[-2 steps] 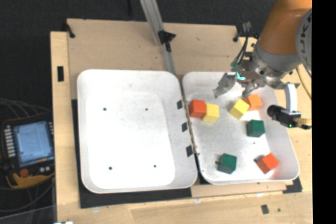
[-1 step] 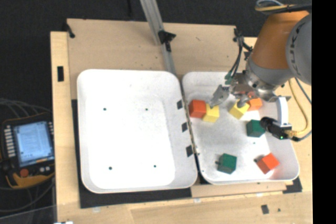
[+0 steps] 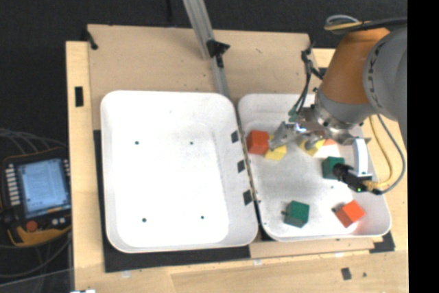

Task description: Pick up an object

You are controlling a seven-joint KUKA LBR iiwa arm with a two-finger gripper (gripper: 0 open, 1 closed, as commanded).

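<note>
My gripper [image 3: 291,135] hangs over the upper middle of the right bin [image 3: 274,106], under the grey arm with its orange band. Just to its left a small yellow block [image 3: 276,154] lies against an orange-red cube [image 3: 258,143]. To the gripper's right another yellow piece [image 3: 314,146] is partly covered by the wrist. A dark green block [image 3: 333,167] lies right of that. Nearer the front are a green block [image 3: 296,213] and an orange block [image 3: 350,213].
The left bin [image 3: 171,168] sits beside the right one, their rims meeting near a row of dark clips [image 3: 241,165]. A metal pole [image 3: 199,10] slants up from the back of the bench. A teach pendant [image 3: 38,189] lies at far left.
</note>
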